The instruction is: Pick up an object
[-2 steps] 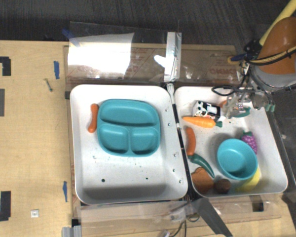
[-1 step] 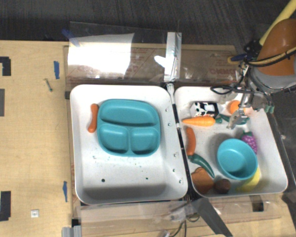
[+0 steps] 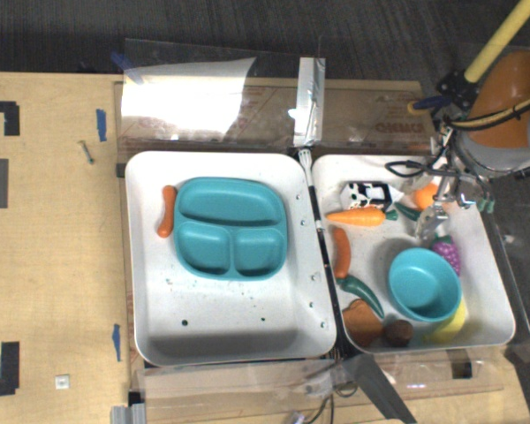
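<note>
The gripper (image 3: 430,222) hangs low in the right bin (image 3: 499,276), near its far right side, with the arm reaching down from the upper right. Just below it lie purple grapes (image 3: 447,255) and a teal bowl (image 3: 422,283). An orange carrot (image 3: 358,218) lies to its left, with a black and white toy (image 3: 368,193) behind the carrot. A small orange piece (image 3: 426,193) and a green piece (image 3: 406,208) sit close by the gripper's upper left. Nothing shows plainly between the fingers.
In the right bin also lie an orange-red sausage (image 3: 342,252), a dark green pepper (image 3: 363,292), two brown items (image 3: 364,322) and a yellow piece (image 3: 453,322). The left bin (image 3: 150,307) holds a teal divided plate (image 3: 230,227) and another sausage (image 3: 167,211).
</note>
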Controlling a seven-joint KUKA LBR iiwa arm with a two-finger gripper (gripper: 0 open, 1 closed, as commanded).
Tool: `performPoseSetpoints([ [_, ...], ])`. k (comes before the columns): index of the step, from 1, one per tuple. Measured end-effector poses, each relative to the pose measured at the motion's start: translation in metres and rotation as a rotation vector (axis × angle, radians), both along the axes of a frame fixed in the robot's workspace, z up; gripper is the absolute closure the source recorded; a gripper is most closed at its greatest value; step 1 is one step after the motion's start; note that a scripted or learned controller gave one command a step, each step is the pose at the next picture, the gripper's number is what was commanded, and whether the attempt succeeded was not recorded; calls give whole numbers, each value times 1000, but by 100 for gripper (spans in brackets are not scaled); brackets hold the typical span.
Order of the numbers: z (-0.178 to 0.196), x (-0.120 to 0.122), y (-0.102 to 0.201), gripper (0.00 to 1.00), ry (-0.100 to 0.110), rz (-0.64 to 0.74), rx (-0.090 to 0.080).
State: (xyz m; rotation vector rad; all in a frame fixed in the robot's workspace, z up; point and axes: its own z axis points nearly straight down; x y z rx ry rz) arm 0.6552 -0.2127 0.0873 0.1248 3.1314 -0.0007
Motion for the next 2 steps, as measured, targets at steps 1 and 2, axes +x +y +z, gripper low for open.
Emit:
performPoseSetpoints([
  [1, 14, 3, 1, 100, -11, 2, -3],
  [2, 140, 4, 114, 100, -10, -228, 4],
])
